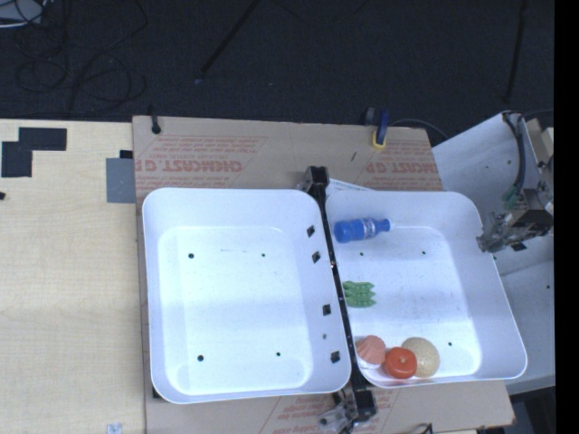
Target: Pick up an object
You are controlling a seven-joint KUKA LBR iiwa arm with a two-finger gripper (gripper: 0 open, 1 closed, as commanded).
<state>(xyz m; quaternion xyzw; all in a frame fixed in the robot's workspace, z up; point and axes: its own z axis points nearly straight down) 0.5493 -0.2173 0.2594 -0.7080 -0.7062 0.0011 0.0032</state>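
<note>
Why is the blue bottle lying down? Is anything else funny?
The blue bottle lies tipped on its side near the far wall of the right bin, not standing. Nothing looks spilled or broken. The green toy and three round pieces just sit loose.

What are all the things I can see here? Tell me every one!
bins: 2, white, side by side on the bench
bottle: 1, blue, lying at the far side of the right bin
green thing: 1, green, near the left wall of the right bin; too small to tell what it is
pink ball: 1, pinkish, near corner of the right bin
red ball: 1, red, touching the pink one
tan ball: 1, tan, just right of the red one
cardboard: 1, brown, under the bins
claw: 1, grey, at the right bin's right rim
</note>
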